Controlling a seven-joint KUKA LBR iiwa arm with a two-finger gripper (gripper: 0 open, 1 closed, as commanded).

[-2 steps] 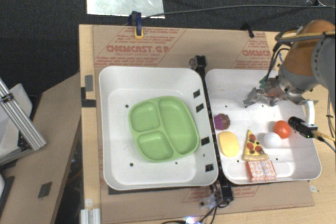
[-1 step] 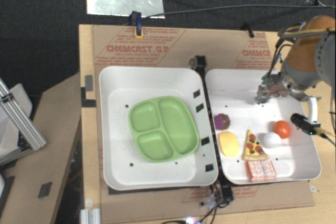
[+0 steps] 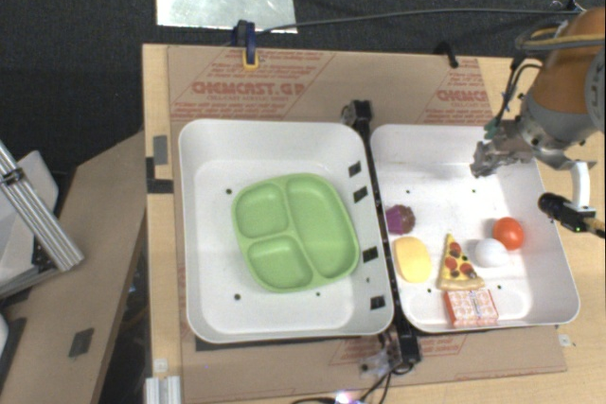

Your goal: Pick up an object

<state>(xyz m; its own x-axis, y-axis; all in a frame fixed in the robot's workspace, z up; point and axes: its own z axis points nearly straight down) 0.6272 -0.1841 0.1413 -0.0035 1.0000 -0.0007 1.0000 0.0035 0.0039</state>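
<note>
**Grey arm over the right bin's far side**

Grey with an orange band, the arm (image 3: 559,80) reaches in from the right, and its gripper (image 3: 492,156) hangs over the far part of the right bin (image 3: 426,156) — whether it is open or closed cannot be told from this angle, and nothing shows between its tips. The bin floor below it is bare white.

All the small items sit toward the near side of that bin, well apart from the gripper: a purple piece (image 3: 400,219) by the left wall, a yellow piece (image 3: 413,259) just nearer, a pizza slice (image 3: 457,264) beside it, a white egg (image 3: 490,253) touching an orange ball (image 3: 509,233), and a red-checked block (image 3: 471,306) nearest of all.

A green tray (image 3: 295,232) with three compartments lies in the left bin (image 3: 208,203).
</note>
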